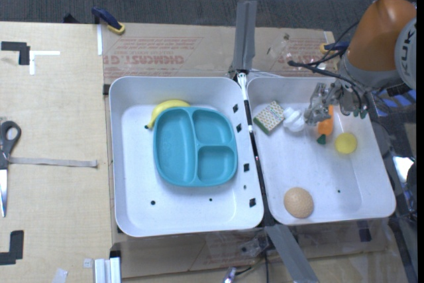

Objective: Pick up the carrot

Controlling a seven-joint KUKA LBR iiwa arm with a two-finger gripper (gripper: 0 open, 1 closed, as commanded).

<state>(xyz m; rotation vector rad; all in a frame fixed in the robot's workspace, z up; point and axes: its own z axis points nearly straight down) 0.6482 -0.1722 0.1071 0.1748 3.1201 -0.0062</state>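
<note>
Over the right bin [371,202], toward its far side, the gripper [320,111] hangs right at the carrot [324,128], whose orange body shows just below it, between a white object [293,120] and a yellow lemon [346,143]; whether the claw is apart or clamped cannot be told. A good grasp would straddle the carrot's narrow width squarely and clear both neighbours before lifting. Mirrored red lettering on the cardboard [156,53] beyond the bins is too faint to read.

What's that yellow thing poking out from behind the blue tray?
Behind the blue tray, in the left bin, a yellow banana peeks out at the far edge. The tray covers most of it, so its full length stays hidden.
</note>
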